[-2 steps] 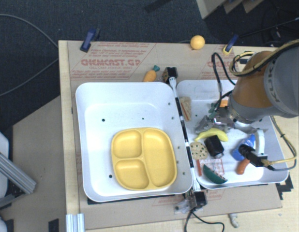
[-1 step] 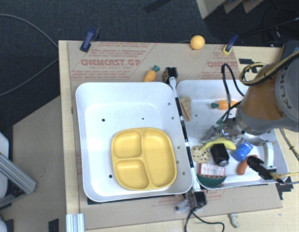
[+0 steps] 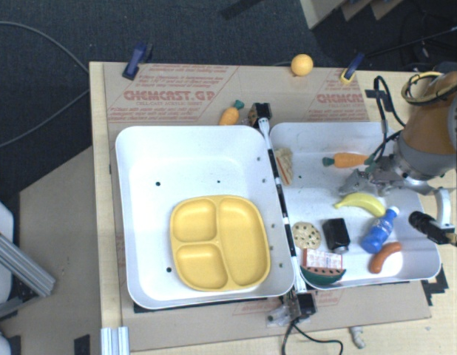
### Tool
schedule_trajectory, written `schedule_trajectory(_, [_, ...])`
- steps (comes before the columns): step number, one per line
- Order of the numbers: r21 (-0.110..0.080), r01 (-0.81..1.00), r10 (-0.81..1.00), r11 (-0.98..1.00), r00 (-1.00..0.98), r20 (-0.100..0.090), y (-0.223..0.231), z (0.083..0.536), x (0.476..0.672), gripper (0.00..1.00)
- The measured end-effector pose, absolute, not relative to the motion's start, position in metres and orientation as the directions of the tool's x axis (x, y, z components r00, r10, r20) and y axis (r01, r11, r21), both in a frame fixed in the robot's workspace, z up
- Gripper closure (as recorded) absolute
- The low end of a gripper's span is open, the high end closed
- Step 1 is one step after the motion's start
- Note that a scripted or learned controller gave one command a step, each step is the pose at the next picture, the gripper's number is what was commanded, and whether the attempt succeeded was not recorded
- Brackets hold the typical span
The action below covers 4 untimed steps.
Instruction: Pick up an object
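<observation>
Banana [image 3: 364, 203]: lay in the right bin [image 3: 310, 143], just below the gripper [image 3: 367, 177], apparently not between its fingers.
Gripper: low over the bin, by the banana's upper edge; finger spread could not be told.
Carrot [image 3: 345, 160]: just above-left of the gripper.
Blue bottle [image 3: 379, 231]: below it, beyond the banana.
Sausage [image 3: 384, 257]: further below.
Yellow divided plate [image 3: 218, 241]: far left, in the left bin [image 3: 140, 198].

Robot lab: clamped cardboard bench [image 3: 177, 95], white bins [image 3: 140, 198], cables.
</observation>
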<state>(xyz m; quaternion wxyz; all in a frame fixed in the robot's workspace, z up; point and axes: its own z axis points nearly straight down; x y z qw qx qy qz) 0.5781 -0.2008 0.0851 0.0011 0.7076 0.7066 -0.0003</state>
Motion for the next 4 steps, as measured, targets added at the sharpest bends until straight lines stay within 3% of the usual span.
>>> schedule_trajectory(1, [0.004, 1.0, 1.0, 0.0, 0.0, -0.002, -0.2, 0.095, 0.579, 1.0])
schedule_trajectory(2, [0.003, 1.0, 1.0, -0.001, 0.001, -0.002, -0.2, 0.095, 0.579, 0.0])
schedule_trajectory(3, [-0.002, 1.0, 1.0, 0.0, 0.0, 0.001, -0.185, 0.084, 0.538, 0.0])
schedule_trajectory(4, [-0.001, 1.0, 1.0, 0.001, -0.001, 0.001, -0.139, 0.085, 0.655, 0.0])
